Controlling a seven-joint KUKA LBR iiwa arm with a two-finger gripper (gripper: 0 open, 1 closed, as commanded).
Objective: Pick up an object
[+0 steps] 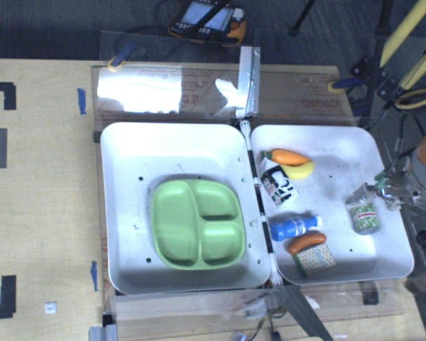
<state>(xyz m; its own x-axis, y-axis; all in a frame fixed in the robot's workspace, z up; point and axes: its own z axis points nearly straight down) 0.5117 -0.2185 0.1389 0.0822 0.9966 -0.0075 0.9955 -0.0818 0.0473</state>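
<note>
You had the hand point(373, 188) over the right bin point(341, 144), just above the small jar point(365, 217), can't tell its grip, blue bottle point(292, 226) well left of the jar

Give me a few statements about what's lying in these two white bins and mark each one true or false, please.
1. The green divided tray lies in the left bin. True.
2. The blue bottle lies in the left bin. False: it lies in the right bin.
3. The carrot lies beside the banana. True.
4. The gripper is above the green tray. False: it is at the right bin's right side, near a small jar.
</note>
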